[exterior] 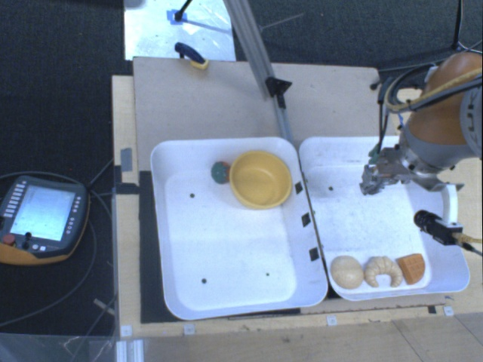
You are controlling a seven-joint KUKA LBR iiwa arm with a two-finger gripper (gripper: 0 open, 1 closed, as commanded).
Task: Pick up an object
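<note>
My gripper (371,185) hangs over the upper middle of the right bin (332,164), well above three items lined up along that bin's near edge: a pale round bun (347,271), a croissant (383,271) and an orange-brown block (412,268). Nothing shows between the gripper's fingers. In the left bin (173,277) a yellow bowl (260,179) sits at the far right, with a small dark green ball (219,172) touching its left side.
A slanted metal pole (256,44) with a black clamp crosses the bench behind the bins. A teach pendant (41,217) lies on the floor at the left. A yellow-and-black clamp (190,54) sits at the bench's far edge.
</note>
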